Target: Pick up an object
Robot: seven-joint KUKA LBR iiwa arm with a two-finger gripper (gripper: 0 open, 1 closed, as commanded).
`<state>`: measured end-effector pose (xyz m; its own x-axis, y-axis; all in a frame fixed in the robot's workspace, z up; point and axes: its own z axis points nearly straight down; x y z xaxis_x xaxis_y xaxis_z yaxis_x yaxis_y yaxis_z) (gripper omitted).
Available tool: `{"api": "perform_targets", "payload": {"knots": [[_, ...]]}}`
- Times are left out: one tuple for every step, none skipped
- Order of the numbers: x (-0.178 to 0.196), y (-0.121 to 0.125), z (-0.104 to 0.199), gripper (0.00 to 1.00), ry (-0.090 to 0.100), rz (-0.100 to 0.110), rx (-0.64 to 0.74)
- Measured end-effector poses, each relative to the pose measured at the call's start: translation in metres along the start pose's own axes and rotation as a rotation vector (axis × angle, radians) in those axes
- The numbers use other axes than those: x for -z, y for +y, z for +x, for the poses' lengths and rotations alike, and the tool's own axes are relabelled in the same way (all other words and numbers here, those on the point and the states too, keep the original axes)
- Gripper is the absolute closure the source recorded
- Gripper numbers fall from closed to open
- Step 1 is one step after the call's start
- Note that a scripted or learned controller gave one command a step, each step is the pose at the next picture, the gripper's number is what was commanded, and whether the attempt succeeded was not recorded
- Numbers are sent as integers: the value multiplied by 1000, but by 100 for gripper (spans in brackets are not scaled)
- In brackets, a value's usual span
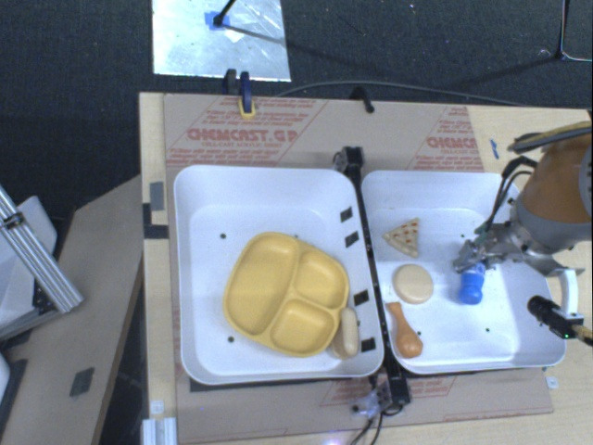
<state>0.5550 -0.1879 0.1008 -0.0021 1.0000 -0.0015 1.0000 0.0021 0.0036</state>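
Gripper (470, 260) hovers in the right bin (445, 193), directly above an upright blue object (472, 286); jaw state unclear.

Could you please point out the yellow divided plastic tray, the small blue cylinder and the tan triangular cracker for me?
yellow divided plastic tray (283, 290): camera view, on its central dividing ridge.
small blue cylinder (472, 287): camera view, on its side wall.
tan triangular cracker (404, 237): camera view, on the middle of its flat top.

- The brown cardboard sheet (278, 128) under the bins bears red print reading "CHEMCAST GP", left of centre.
- The same red print repeats, slanted, near the sheet's right end; there it is only partly legible.
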Motion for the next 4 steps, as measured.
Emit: {"api": "perform_targets", "payload": {"knots": [[61,-6,-3,100,-1,-3,-1],[106,2,-2,100,0,-1,2],[119,3,-3,100,1,0,2],[109,15,49,100,3,1,7]]}}
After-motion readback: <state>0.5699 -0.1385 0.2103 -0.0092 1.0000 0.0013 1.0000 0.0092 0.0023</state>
